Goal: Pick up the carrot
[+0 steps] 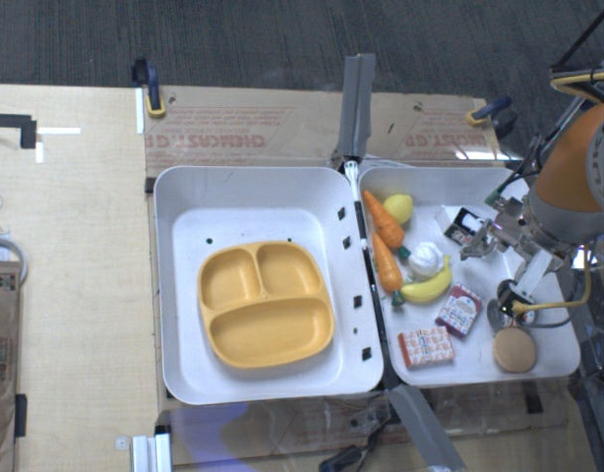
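- From my seat, the one overhead camera shows two white bins side by side on the bench: the left bin (pixel 169 293) and the right bin (pixel 568 357), with a grey divider post (pixel 357 106) standing at the seam between them.
- In the left bin I see a yellow compartment plate (pixel 267 303) with three sections, lying flat near the middle.
- The carrots sit in the right bin along its left wall: an upper carrot (pixel 383 217) slanting down to the right, and a lower carrot (pixel 386 262) just below it, the two nearly end to end.
- A lemon (pixel 398 206) lies just beside the upper carrot, on its right.
- A banana (pixel 429 285) curves beside the lower carrot's bottom end, with a small white and green item (pixel 424 257) just above it.
- Further right in that bin I see a red and white packet (pixel 459 311), an orange carton (pixel 426 347) near the front wall, and a round tan disc (pixel 514 351) in the front right corner.
- The arm comes in from the right, and its gripper (pixel 476 234) hangs over the right bin's far right part, well apart from both carrots.
- I cannot tell from this angle how the gripper is set; I see no carrot in it.
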Tool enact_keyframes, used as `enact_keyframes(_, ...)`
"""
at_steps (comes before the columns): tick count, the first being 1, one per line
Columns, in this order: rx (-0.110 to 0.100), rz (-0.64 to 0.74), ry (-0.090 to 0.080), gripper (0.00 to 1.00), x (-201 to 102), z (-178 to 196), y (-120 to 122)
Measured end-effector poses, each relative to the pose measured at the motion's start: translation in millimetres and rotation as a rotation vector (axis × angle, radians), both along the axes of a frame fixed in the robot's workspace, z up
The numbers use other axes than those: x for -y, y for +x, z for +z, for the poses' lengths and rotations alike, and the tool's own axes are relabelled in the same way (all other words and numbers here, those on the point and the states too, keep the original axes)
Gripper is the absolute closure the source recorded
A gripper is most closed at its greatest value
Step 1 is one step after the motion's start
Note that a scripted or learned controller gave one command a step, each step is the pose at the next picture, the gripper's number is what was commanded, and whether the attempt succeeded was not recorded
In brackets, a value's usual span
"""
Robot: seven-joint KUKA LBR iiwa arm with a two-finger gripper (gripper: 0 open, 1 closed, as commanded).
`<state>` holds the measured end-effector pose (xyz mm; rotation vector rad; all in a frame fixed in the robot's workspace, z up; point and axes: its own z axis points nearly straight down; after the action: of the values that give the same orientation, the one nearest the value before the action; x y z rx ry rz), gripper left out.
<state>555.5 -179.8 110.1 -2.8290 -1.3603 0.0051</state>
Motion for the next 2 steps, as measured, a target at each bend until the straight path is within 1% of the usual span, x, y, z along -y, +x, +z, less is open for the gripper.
enact_keyframes(1,0.001,0.033,-0.001,0.0,-34,122,28)
enact_keyframes(2,-0.002,-0.572,-0.003,0.0,19,27,29)
